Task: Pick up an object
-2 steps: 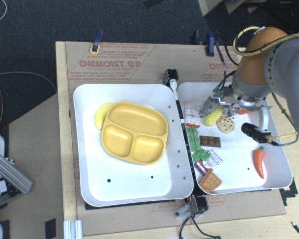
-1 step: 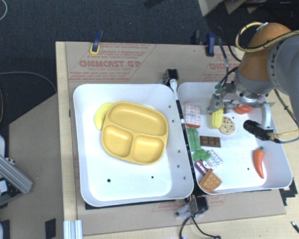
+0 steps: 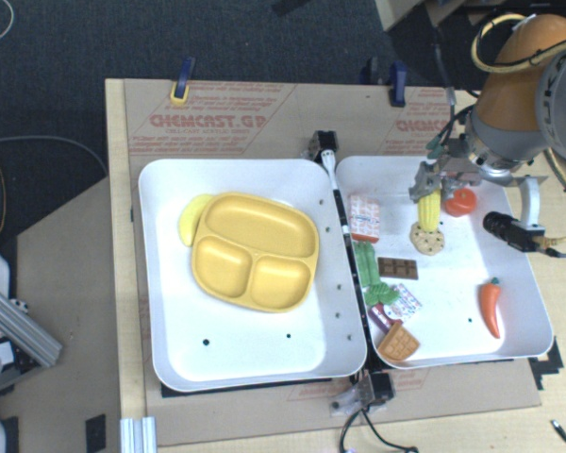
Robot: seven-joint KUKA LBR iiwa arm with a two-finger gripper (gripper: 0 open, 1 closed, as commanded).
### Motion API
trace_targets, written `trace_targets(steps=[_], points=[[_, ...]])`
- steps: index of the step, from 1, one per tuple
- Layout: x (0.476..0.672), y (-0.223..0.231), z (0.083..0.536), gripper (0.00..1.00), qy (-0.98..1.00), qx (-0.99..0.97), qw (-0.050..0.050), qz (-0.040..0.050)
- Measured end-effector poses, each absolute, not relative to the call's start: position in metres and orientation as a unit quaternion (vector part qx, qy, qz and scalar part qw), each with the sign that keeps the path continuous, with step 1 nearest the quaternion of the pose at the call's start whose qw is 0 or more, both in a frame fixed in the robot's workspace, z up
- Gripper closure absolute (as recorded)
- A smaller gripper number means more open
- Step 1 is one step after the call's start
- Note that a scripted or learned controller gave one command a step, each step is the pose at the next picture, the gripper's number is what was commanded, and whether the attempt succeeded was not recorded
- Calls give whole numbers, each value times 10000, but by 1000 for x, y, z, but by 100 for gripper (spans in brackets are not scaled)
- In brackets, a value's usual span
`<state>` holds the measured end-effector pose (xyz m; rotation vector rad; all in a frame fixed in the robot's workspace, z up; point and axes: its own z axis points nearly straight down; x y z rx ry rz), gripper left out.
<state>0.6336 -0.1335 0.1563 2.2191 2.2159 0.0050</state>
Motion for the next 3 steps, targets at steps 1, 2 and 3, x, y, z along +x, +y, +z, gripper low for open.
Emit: trace_targets(steps=[1, 2, 3], points=[[643, -131, 204, 100, 7075, 7067, 33, 20], [643, -131, 227, 100, 7074, 7068, 22, 12], [608, -82, 220, 100, 7084, 7058, -26, -6]])
